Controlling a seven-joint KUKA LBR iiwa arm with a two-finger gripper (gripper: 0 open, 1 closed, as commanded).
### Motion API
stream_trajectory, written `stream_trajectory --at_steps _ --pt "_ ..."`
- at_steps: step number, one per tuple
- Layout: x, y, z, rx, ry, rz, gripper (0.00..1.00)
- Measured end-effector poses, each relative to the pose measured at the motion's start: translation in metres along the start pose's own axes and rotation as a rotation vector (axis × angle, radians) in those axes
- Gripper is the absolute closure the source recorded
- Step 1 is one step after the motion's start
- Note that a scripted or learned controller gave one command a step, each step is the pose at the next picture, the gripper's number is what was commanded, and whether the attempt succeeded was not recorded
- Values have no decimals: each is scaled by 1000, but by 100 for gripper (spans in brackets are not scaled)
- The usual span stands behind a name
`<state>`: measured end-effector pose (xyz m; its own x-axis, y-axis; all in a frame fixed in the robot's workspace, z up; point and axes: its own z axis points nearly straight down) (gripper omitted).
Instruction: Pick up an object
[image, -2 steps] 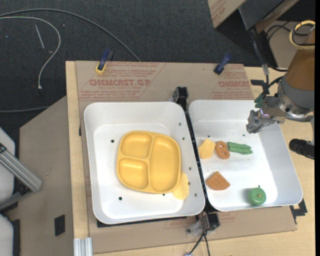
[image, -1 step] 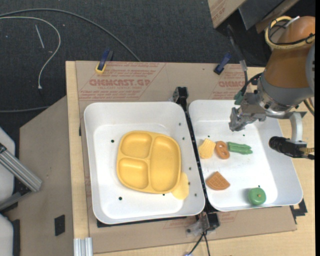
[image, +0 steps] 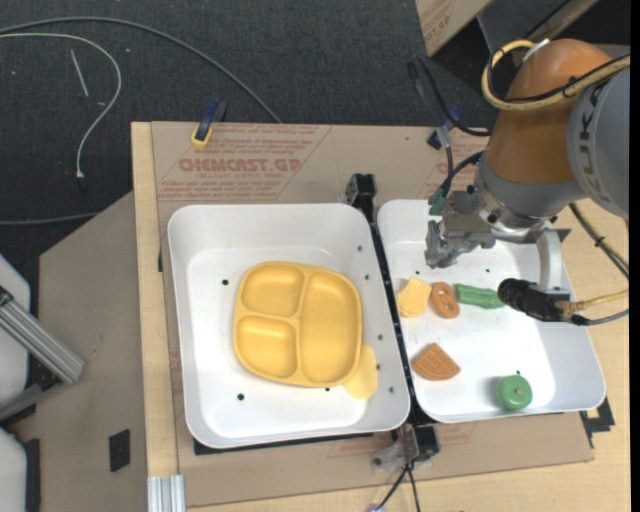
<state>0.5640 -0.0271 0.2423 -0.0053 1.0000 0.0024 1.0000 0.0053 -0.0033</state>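
The right bin (image: 560, 370) holds several small toy foods. A pale yellow wedge (image: 413, 297) lies at its left side, with an orange ring-shaped piece (image: 444, 300) beside it and a green elongated piece (image: 478, 296) further right. Nearer the front sit an orange waffle-like slice (image: 436, 362) and a round green piece (image: 515, 392). My gripper (image: 443, 250) hangs over the bin's back left part, just behind the wedge and ring. Nothing shows between its fingers.
The left bin (image: 200, 300) holds a yellow divided plate (image: 298, 322) with a small yellow piece (image: 362, 376) at its front right corner. A black cylindrical part (image: 532, 298) juts over the right bin. Cables lie on the dark floor behind.
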Motion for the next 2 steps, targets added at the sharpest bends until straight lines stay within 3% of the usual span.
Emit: stream_trajectory --at_steps 2 --pt "103 13 23 -3 0 -1 100"
